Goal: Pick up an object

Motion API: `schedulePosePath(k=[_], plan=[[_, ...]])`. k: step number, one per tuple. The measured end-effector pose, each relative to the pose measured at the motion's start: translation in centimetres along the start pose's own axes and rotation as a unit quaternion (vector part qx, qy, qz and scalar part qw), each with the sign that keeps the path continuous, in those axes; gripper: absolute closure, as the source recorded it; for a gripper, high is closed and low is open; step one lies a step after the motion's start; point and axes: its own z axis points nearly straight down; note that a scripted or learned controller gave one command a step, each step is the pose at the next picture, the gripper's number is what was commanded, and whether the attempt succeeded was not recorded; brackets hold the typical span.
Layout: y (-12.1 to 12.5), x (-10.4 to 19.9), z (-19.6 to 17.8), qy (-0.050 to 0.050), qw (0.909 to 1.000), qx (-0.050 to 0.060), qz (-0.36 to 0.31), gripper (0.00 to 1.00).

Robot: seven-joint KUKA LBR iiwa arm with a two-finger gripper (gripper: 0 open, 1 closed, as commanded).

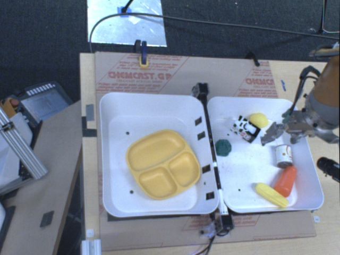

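gripper [276,133] hovers over right bin [313,195], far-right side; can't tell its state, nothing visibly held. can [283,155] just beside it, cow toy [245,127] and yellow ball [258,119] near far edge. yellow tray [162,163] in left bin [114,142].

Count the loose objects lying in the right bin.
6: a cow toy and a yellow lemon at the back, a green piece at left, a small can, an orange carrot, yellow corn in front.

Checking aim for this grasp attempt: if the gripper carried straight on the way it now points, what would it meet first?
Probably the black-and-white cow toy, just beyond the gripper, with the yellow ball close behind; height is unclear.
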Motion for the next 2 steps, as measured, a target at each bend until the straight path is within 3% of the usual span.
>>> schedulePosePath(k=[1,2], plan=[[0.3,0.0,-0.7,-0.001,1.0000,-0.007,-0.002,0.00],[-0.1,0.2,3.6,-0.001,1.0000,-0.005,-0.001,0.00]])
